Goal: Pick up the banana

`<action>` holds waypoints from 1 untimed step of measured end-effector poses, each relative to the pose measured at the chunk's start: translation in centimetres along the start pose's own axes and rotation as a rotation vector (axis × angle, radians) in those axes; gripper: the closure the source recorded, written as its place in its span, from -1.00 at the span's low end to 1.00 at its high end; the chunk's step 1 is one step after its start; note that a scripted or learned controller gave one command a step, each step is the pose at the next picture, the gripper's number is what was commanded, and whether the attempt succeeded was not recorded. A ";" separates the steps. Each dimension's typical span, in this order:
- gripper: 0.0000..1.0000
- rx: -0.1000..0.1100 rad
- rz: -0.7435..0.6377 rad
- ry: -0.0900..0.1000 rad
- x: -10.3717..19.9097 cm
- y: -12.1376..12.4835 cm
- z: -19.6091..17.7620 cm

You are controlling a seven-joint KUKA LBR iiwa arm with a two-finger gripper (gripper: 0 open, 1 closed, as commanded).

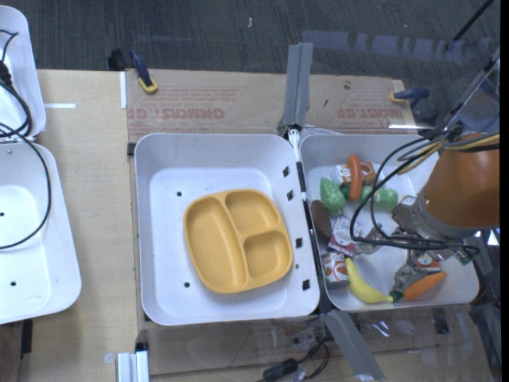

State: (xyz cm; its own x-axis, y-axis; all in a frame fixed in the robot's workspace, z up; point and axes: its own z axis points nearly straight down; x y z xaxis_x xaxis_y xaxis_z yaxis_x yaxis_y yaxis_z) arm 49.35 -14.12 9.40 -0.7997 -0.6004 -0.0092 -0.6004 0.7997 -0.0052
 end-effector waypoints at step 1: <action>-1.00 0.002 -0.345 -0.001 -0.9 2.1 0.0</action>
